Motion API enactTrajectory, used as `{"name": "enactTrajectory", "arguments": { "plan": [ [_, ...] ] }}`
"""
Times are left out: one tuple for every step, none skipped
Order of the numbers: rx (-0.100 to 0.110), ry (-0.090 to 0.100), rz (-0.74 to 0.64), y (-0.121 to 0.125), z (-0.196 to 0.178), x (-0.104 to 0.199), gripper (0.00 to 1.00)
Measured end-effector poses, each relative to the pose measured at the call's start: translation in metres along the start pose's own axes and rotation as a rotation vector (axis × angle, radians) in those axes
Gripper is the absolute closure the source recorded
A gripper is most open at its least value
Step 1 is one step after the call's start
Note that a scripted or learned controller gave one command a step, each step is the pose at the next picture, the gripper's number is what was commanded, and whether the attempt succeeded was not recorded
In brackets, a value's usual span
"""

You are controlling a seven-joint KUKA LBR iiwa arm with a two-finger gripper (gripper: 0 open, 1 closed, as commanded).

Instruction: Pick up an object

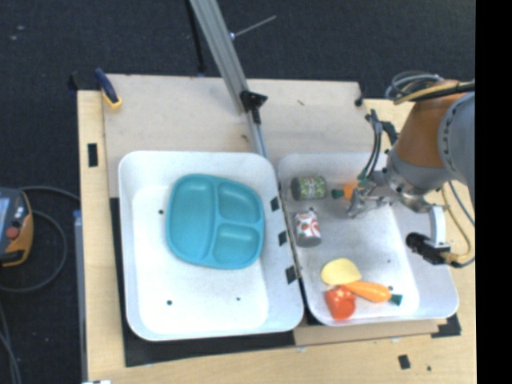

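Broadly, the wooden bench (320, 106) carries two shallow white bins side by side, with a metal pole (220, 42) slanting up from behind them. In the left bin (144, 294) lies a blue divided plate (214, 220), flat and a little toward the back. The arm (428, 134), grey with an orange band, reaches over the right bin (384, 242) from the right edge, and its gripper (358, 202) hangs low near that bin's back half; whether it is open or closed cannot be told from this angle, and nothing can be seen held in it. Just left of the gripper a green can (309, 187) lies on its side, and a small orange piece (350, 190) sits between the can and the gripper. Nearer the front, a silver and red can (307, 226) rests close to the bin's left wall. At the front lie a yellow piece (340, 272), a toy carrot (370, 291) and a red piece (341, 303), bunched together and touching.
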State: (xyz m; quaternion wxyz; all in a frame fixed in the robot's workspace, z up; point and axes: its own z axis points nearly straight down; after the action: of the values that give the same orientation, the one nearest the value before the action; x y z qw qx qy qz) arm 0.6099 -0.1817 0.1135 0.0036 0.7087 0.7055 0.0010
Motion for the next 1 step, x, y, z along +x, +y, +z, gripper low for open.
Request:
{"name": "enactTrajectory", "arguments": {
  "plan": [
    [0.000,0.002,-0.007,0.0032,-0.0450,0.0032,1.00]
  ]
}}
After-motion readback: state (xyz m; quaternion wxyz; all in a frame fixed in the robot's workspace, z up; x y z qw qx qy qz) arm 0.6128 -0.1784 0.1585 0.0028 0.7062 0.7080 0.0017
